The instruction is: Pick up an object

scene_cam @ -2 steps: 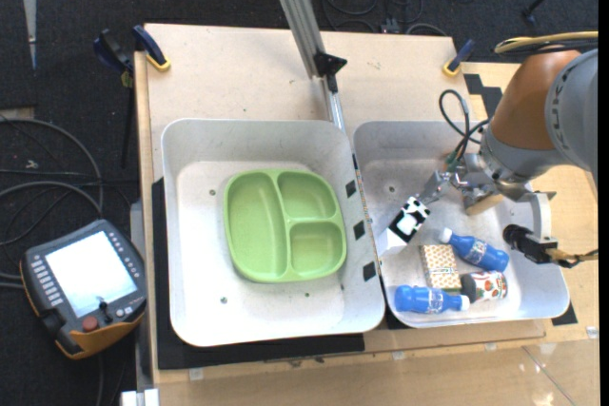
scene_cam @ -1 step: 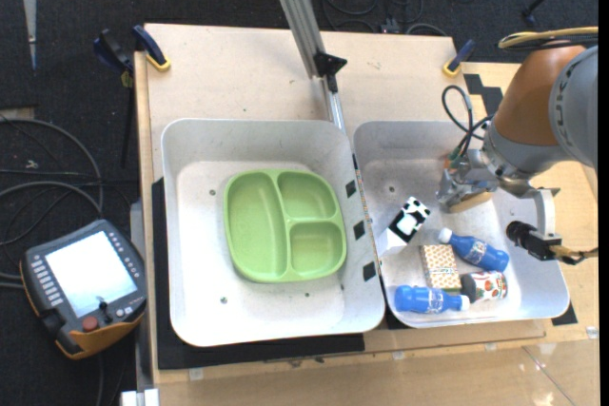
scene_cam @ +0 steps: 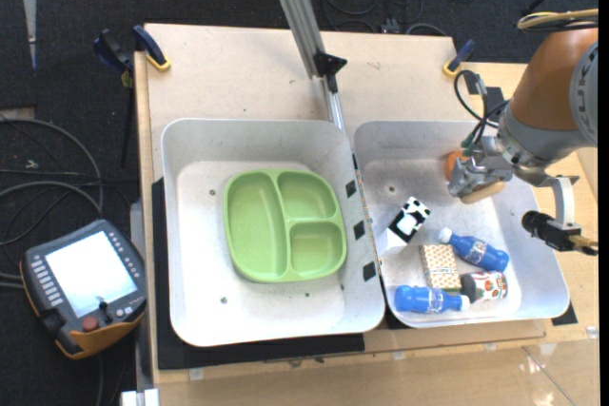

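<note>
A: Where's the gripper (scene_cam: 473, 186) at the moment?

B: Over the upper part of the right bin (scene_cam: 381, 147), hanging off the grey arm (scene_cam: 552, 124) that comes in from the right. I cannot tell how it is set from this angle; the head is a small blur of grey metal.

A: Is it carrying anything?

B: Nothing I can confirm. An orange object (scene_cam: 454, 163) sits just beside it, on the upper-left side, touching or nearly touching the head. Whether it is gripped, or simply lying on the bin floor next to the tool, I can't say.

A: What else is within reach?

B: Below and to the left of the gripper is a black-and-white block (scene_cam: 409, 220). Further below lie a blue bottle (scene_cam: 474, 251), a patterned box (scene_cam: 439, 265), a small red-and-white jar (scene_cam: 483, 287) and a second blue bottle (scene_cam: 427, 299), bunched together near the front of that bin.

A: And the other bin?

B: The left bin (scene_cam: 190, 204), well away to the gripper's left, holds a green divided plate (scene_cam: 285, 225).

A: So how far along is the pick?

B: Early, I'd judge. The arm is down among the objects, but no item is visibly lifted. A secure grasp and the raise are both left to do, with the orange object the likeliest candidate.
</note>
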Motion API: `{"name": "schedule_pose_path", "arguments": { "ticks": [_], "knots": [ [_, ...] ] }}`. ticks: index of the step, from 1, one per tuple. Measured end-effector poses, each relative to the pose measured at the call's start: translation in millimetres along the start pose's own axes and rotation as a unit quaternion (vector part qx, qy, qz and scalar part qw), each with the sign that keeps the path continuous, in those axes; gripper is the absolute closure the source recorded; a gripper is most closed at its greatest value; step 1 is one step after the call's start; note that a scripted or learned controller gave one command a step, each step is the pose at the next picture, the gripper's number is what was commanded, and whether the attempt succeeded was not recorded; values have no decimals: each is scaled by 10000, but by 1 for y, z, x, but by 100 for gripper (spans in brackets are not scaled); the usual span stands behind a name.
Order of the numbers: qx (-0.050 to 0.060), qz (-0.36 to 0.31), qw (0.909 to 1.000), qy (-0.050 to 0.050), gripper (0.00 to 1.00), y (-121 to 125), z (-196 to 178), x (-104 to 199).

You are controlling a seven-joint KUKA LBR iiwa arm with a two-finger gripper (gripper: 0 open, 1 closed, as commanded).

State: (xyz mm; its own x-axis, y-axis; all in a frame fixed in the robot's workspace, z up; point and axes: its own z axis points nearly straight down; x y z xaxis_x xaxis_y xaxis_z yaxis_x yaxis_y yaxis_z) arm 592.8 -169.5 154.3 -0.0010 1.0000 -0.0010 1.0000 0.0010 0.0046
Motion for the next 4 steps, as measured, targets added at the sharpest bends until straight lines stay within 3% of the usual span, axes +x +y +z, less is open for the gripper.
{"name": "schedule_pose_path", "arguments": {
  "ticks": [2, 4],
  "knots": [
    [-13, -12, 10000, -7, 100, 12, -117, -4],
    [32, -31, 10000, 10, 100, 27, -106, 94]
  ]
}}
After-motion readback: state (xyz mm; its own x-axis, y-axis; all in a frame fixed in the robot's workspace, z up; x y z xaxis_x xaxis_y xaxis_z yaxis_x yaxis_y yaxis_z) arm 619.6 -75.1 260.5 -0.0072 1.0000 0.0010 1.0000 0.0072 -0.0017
